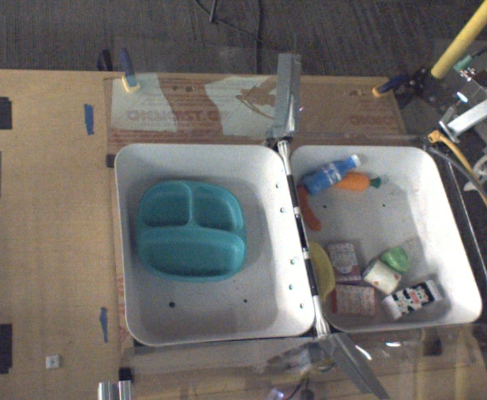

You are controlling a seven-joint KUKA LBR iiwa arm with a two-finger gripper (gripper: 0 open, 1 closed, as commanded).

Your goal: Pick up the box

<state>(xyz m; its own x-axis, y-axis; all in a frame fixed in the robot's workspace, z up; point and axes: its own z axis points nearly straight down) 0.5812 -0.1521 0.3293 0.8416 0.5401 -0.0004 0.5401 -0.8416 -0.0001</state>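
Faintly, box [343, 262] in right bin [449, 223], print unreadable, second box [354, 299] just beside, blurred

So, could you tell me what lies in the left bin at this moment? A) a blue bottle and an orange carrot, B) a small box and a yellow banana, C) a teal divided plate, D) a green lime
C: the teal divided plate lies alone in the left bin, while the bottle, the carrot and the boxes sit in the right bin.
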